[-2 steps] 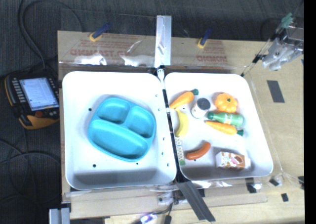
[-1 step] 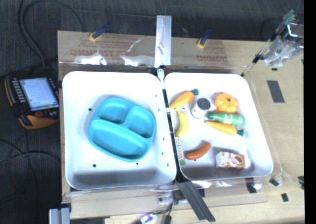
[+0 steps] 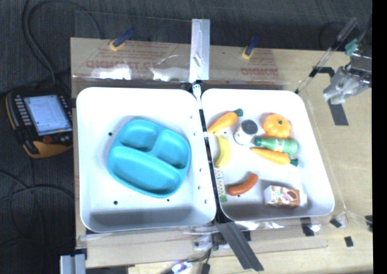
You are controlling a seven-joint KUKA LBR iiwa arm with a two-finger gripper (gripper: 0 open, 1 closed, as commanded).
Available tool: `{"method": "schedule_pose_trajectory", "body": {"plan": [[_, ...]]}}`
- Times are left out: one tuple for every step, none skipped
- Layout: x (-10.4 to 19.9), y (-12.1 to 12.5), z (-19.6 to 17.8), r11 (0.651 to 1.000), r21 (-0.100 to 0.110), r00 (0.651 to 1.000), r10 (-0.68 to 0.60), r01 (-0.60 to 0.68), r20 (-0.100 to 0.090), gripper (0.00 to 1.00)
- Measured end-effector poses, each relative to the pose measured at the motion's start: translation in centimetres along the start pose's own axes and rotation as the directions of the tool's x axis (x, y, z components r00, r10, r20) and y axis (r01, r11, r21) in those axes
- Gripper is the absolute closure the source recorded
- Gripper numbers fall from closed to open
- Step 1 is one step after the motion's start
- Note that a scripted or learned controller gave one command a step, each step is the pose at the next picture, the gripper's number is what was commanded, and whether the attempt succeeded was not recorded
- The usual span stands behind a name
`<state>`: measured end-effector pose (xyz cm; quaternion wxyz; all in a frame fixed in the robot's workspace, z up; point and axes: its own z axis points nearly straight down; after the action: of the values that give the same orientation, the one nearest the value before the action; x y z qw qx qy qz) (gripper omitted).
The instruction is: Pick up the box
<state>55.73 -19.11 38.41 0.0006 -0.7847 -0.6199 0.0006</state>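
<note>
Your box (image 3: pixel 285 196) sits untouched, front of the right bin (image 3: pixel 314 146).
Box: small carton, orange-brown print, lying flat by the near wall, sausage (image 3: pixel 241 184) just left, open floor to its right. Behind it: carrot (image 3: pixel 271 156), green bottle (image 3: pixel 276 144), banana (image 3: pixel 222 150), pumpkin (image 3: pixel 276 126). Left bin (image 3: pixel 97 206) holds a blue tray (image 3: pixel 149 156). Your gripper (image 3: pixel 343 88) hangs outside the far right corner, touching nothing; can't tell how wide it is.

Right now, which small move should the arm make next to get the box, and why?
Probably bring the gripper in over the right bin toward the box. The gripper sits outside the bin at the far right, while the box lies in the bin's near corner, beside the sausage.
</note>
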Motion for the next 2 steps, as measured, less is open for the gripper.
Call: {"method": "schedule_pose_trajectory", "body": {"plan": [[-1.2,2.2,8.8,1.0,0.001,1.0,-0.017,0.017,0.001,1.0],[-0.4,4.6,-5.0,0.949,-0.001,0.949,0.315,-0.315,0.003,1.0]]}}
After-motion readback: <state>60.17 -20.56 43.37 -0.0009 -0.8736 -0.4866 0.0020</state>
